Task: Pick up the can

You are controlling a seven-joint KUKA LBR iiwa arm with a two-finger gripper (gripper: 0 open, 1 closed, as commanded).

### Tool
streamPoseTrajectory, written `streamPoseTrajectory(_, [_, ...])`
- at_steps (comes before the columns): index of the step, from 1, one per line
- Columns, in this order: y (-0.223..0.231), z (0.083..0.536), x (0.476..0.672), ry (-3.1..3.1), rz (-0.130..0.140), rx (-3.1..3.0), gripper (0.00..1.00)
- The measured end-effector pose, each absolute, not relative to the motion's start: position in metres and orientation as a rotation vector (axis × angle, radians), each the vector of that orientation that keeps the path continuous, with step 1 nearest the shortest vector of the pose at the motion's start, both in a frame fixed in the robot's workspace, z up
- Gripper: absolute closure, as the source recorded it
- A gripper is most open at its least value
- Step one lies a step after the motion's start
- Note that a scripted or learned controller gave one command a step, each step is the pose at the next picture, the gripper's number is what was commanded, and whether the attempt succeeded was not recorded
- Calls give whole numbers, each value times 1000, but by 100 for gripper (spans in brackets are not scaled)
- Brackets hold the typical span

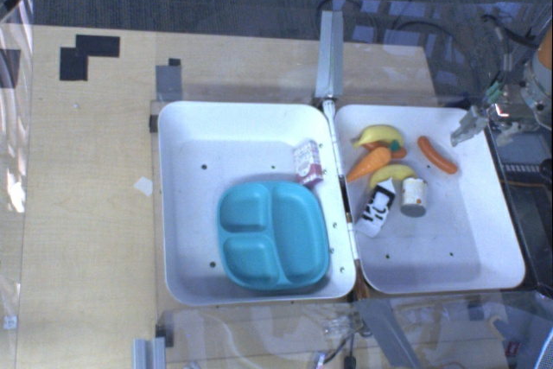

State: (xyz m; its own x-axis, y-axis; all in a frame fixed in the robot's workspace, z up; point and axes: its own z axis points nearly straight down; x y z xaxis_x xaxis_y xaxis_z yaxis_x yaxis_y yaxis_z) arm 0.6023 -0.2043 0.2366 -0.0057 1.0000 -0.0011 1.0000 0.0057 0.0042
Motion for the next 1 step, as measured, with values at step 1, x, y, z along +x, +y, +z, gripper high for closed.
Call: streamPoseTrajectory(1, [-158,119,547,2210,2,2231,0])
